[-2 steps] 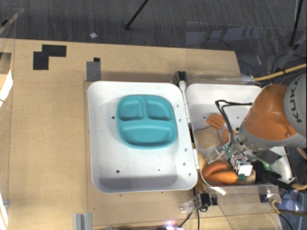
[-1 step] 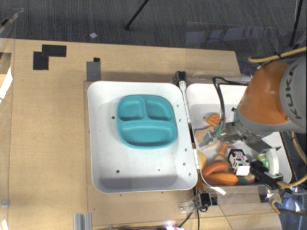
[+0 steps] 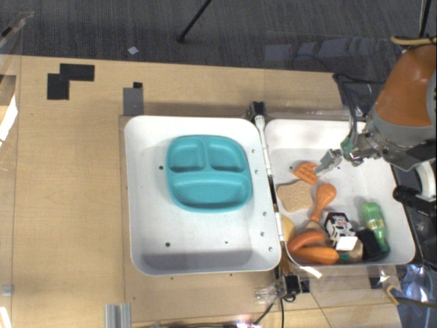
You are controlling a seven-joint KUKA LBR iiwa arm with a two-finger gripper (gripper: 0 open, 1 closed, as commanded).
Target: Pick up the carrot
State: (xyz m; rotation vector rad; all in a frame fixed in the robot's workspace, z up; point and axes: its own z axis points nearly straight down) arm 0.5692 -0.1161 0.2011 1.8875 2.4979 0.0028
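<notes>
The carrot [image 3: 306, 172] is a short, ridged orange piece lying in the upper left part of the right bin [image 3: 300, 139]. My gripper [image 3: 332, 160] hangs just to the right of it and slightly above, its tip close to the carrot's right end. Nothing shows that it holds anything. The grey arm with its orange band [image 3: 408, 91] comes in from the right edge.
A bread slice [image 3: 295, 197] and a drumstick [image 3: 321, 199] lie just below the carrot. Two long orange pieces [image 3: 313, 247], a black-and-white item [image 3: 339, 226] and a green bottle [image 3: 374, 223] crowd the bin's front. The left bin [image 3: 147, 183] bears a teal divided plate [image 3: 207, 171].
</notes>
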